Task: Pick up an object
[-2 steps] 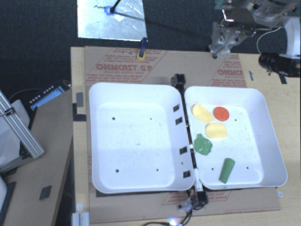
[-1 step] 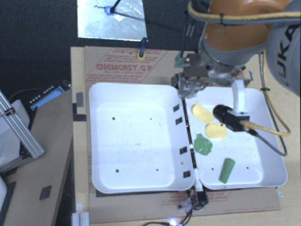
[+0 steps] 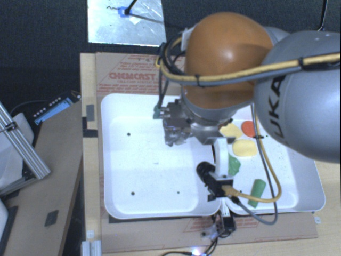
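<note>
your arm reaches in from the right and hangs over the middle of the two bins, its orange band covering much of the view. the end effector sits below that band, above the left bin near its upper right part; its metal body is in view but the fingers are hidden from this angle, so you cannot tell whether it is parted or closed, nor whether it has hold of anything. the objects lie in the right bin: a red piece and a yellow piece side by side, a second yellow piece just below them, a green piece near the divider, and a green cylinder lower down. a yellow cable loops across these. both bins rest on a cardboard sheet on the table.
</note>
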You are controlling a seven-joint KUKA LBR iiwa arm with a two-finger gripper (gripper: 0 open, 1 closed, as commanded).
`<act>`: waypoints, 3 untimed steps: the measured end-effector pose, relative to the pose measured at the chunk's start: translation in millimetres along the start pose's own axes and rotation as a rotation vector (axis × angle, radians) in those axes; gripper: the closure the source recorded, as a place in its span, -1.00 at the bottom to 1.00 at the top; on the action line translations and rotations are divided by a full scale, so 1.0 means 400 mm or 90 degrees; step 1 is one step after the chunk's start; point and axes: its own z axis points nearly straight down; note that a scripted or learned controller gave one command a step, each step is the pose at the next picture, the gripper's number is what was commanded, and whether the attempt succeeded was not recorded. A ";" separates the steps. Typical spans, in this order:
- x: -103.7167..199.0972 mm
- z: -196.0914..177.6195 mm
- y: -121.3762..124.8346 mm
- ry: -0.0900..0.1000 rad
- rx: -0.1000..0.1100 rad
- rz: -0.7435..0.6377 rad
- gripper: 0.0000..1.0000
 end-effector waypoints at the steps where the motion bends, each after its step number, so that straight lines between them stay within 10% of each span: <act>1: 0.121 0.010 0.127 0.001 -0.006 0.003 1.00; 2: 0.117 -0.092 0.005 0.001 -0.005 0.003 1.00; 3: 0.110 -0.104 0.236 0.000 -0.008 0.008 1.00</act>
